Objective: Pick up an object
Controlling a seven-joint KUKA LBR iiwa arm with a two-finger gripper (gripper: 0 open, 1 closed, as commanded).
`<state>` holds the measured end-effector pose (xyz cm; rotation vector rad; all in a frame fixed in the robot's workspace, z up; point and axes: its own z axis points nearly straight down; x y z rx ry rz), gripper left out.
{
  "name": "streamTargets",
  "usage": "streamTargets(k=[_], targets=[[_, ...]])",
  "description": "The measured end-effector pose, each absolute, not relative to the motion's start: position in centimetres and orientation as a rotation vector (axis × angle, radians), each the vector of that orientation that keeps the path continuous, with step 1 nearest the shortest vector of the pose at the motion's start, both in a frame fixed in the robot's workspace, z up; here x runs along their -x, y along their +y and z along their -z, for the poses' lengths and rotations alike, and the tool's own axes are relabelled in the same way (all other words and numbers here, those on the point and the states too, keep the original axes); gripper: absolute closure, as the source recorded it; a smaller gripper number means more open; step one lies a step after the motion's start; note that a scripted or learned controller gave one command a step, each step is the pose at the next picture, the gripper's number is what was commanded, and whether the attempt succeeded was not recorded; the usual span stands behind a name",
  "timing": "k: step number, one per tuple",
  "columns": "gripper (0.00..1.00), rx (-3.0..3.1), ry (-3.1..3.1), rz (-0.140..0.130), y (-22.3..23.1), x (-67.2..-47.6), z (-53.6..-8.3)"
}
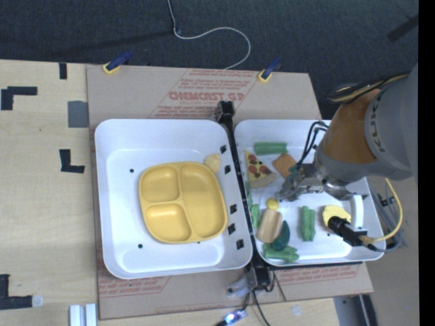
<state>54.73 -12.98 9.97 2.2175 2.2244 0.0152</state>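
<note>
My gripper [291, 186] hangs low over the middle of the right bin [340, 250], reaching in from the right below the orange-banded wrist. It hovers among toy foods. A pizza slice [257, 168] lies to its left and an orange wedge [284, 163] lies just above it. A small yellow piece [273, 203] sits just below it. A bread-coloured roll [270, 224] and a green pickle [307, 223] lie further down. I see nothing lifted clear of the bin floor.
The left bin [122, 148] holds a yellow divided plate [182, 201] and a pale yellow bit [213, 161] by the divider. A green bean pod [270, 147] lies at the top of the right bin. A dark teal piece [282, 235] and a green pod [282, 253] lie near its front edge.
</note>
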Motion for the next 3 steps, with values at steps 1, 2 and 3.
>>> streamTargets(k=[1,2,3], targets=[[1.00,-2.220,2.222,-0.001,-13.1,-54.6,-14.1],[1.00,-2.219,2.222,-0.002,-13.2,-54.3,-18.4],[1.00,-2.218,2.222,-0.003,-13.1,-54.4,-22.7]])
